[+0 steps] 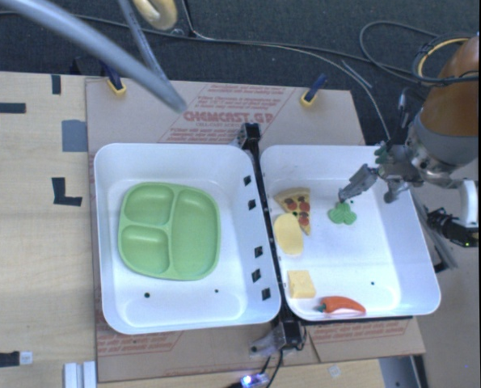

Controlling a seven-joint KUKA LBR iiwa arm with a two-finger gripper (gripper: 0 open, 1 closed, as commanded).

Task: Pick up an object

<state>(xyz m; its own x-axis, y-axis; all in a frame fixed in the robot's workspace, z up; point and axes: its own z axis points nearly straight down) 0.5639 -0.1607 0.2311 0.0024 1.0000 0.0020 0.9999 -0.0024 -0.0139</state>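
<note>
Fingers (375, 186) hang spread apart and seemingly bare over the right bin (402, 257) — the green broccoli piece (343, 214) lies just beside them, toward the bin's centre, below the nearer fingertip.

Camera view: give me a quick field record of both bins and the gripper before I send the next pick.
left bin: green divided plate
right bin: pizza slice, yellow oval piece, yellow cheese block, orange-red pepper, green broccoli piece
gripper: over right bin, fingers spread, nothing between them
nearest item: green broccoli piece, below the left finger
</note>
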